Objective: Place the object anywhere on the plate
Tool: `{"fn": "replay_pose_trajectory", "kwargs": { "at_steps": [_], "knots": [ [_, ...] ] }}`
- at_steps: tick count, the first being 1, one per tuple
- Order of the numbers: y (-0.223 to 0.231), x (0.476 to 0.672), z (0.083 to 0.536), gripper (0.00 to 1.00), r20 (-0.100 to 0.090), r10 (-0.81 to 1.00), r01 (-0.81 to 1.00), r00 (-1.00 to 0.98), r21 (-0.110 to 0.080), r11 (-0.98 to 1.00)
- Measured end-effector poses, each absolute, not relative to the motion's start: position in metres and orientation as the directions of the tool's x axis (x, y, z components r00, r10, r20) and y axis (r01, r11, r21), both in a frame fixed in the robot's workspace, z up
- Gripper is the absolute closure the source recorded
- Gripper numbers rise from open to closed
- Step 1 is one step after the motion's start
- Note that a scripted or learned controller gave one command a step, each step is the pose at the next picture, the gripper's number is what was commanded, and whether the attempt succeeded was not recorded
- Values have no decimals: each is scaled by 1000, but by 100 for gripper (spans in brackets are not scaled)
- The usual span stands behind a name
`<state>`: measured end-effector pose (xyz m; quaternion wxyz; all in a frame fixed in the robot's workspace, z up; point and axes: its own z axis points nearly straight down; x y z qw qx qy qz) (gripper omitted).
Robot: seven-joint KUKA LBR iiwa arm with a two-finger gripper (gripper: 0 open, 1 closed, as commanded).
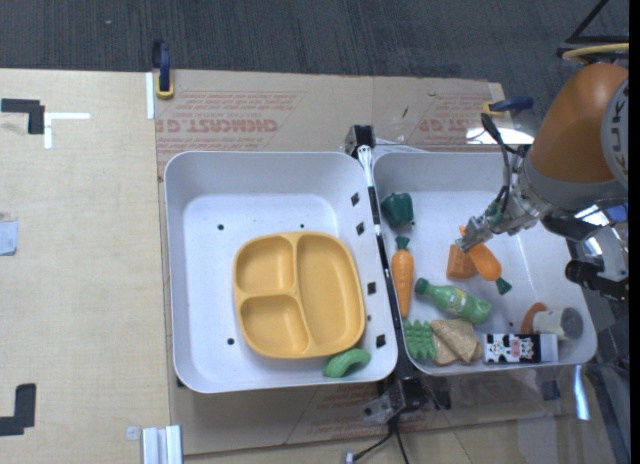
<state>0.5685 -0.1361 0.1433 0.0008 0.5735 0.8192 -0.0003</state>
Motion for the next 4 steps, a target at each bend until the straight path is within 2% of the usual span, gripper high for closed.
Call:
{"fn": "replay_pose_trajectory", "kwargs": {
  "at_steps": [1, 2, 3, 4],
  "knots": [
    [-12, 574, 231, 100, -3, 874, 874, -485, 2, 485],
    [68, 544, 217, 100, -1, 934, 934, -356, -3, 356],
    [118, 525, 223, 100, -1, 973, 973, -231, -3, 231],
    [118, 525, 223, 0, -2, 973, 973, -231, -3, 231]
  ]
}}
